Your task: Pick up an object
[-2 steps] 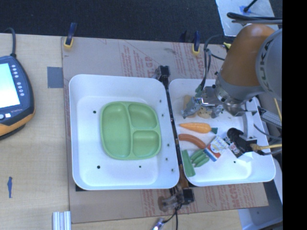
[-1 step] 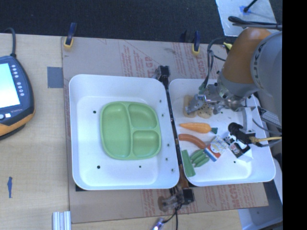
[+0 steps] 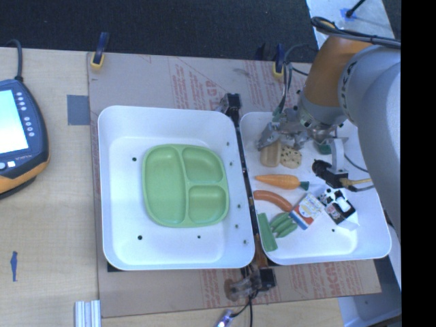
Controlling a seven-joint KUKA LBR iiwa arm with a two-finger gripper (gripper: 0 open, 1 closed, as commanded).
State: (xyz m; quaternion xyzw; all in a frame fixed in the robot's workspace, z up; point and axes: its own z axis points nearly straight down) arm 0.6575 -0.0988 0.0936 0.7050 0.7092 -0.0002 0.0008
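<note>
One arm (image 3: 354, 80) reaches down, its end effector (image 3: 281, 140) spread open just above a cracker (image 3: 291, 157).

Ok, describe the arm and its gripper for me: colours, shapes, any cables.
The arm is a thick, rounded tube in smooth light grey, with a broad orange band above the wrist. Below that sits a darker grey wrist section, ending in a small metallic two-finger gripper. Thin dark cables loop beside the wrist. No markings are legible on it.
</note>
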